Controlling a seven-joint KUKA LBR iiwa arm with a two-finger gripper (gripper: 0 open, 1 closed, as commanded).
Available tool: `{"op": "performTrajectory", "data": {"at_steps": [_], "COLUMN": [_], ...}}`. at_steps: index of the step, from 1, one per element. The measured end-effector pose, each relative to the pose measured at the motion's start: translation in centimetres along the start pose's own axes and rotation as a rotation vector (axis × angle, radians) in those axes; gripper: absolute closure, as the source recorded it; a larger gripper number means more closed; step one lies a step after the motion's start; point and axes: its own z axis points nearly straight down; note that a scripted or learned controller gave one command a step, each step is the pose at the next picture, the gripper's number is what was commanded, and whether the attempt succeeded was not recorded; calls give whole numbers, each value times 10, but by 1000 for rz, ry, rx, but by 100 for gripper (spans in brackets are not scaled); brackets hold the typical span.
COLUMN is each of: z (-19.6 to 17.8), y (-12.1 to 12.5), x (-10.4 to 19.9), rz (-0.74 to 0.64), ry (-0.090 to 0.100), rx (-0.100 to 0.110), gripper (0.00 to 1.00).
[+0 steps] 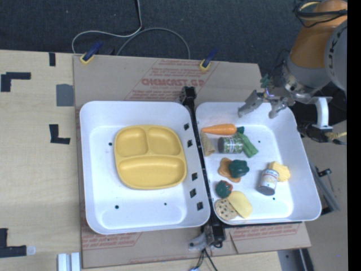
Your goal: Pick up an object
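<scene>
You're at the very start: nothing is picked yet. The pincer (260, 103) hangs over the top edge of the right bin (302, 168), at abt 1 o'clock from that bin's middle. Its two fingers (246, 107) are spread wide apart, w/ nothing between them.

The toys all sit in the right bin. The carrot (219, 130) lies flat near the top, at abt 11 o'clock in the bin. Just under it is a small jar w/ a green lid (232, 145), lying on its side. Lower, near the middle, is a green and orange veggie toy (235, 169). At abt 4 o'clock stands a little grey can (268, 181), touching a yellow toy (281, 171). At 6 to 7 o'clock you've got a yellow lump (240, 204), a cookie (225, 209) and a dark green bit (223, 189), all packed close.

The left bin (96, 168) has a yellow divided plate (150, 156) in it.

Next move, I think: pick one toy & go down on it. The carrot is closest, at abt 8 o'clock from the pincer. You'd need to move in over it, turn so the fingers go across its thin sides, then drop low & squeeze. Watch the jar, it's right beside, so a bump could roll it.
</scene>
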Motion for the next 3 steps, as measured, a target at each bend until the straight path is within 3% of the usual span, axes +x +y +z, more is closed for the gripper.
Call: {"op": "performTrajectory", "data": {"at_steps": [1, 2, 3], "z": [145, 139, 139], "y": [33, 34, 16], "x": [45, 24, 38], "rz": [-4, 1, 1], "ry": [-4, -2, -3], "rx": [1, -4, -4], "gripper": [0, 0, 0]}}
